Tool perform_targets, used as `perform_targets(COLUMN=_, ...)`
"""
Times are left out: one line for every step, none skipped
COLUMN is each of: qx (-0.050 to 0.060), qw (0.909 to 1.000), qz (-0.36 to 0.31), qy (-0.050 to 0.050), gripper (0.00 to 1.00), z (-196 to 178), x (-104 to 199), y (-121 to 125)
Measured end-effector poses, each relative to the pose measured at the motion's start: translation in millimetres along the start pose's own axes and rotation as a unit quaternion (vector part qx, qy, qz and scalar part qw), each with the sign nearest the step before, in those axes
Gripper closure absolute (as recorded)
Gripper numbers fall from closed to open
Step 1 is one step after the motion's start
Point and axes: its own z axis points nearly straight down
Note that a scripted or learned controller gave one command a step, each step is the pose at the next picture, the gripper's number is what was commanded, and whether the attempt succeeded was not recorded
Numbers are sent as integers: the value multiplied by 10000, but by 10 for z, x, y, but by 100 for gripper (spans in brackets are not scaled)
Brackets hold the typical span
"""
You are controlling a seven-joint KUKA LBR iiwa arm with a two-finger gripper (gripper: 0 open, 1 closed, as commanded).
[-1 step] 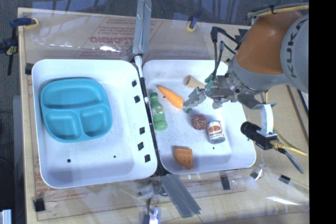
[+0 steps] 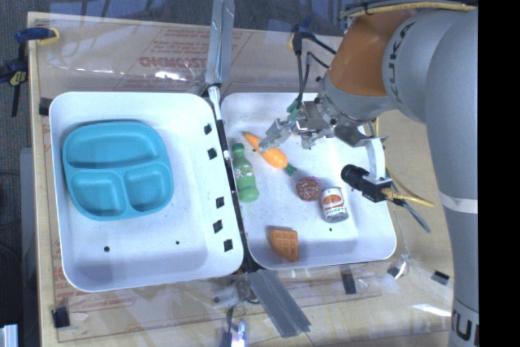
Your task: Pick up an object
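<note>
In the right bin (image 2: 370,244) lie an orange carrot (image 2: 272,154), a green bottle (image 2: 244,173) along the left wall, a round brown-red piece (image 2: 308,189), a small can (image 2: 334,204) and a tan waffle-like piece (image 2: 283,242). My gripper (image 2: 290,132) hangs over the bin's far half, just above and behind the carrot. Its fingers stand open and nothing sits between them. The grey arm with its orange band reaches in from the right and covers the bin's far right corner.
The left bin (image 2: 73,256) holds a blue divided plate (image 2: 118,168). A ridge with black clips (image 2: 219,175) separates the bins. A black fitting and cables (image 2: 366,183) hang from the arm over the right bin's right rim.
</note>
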Motion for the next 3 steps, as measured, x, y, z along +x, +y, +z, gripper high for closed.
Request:
perform_targets(qx=-10, qw=9997, qz=260, qy=0, gripper=0, z=969, x=-569, y=91)
perform_targets(qx=-1, qw=9997, qz=241, qy=1, gripper=100, z=874, x=-567, y=91)
perform_targets(qx=-19, qw=10000, qz=-12, qy=5, gripper=100, z=-160, x=-160, y=155)
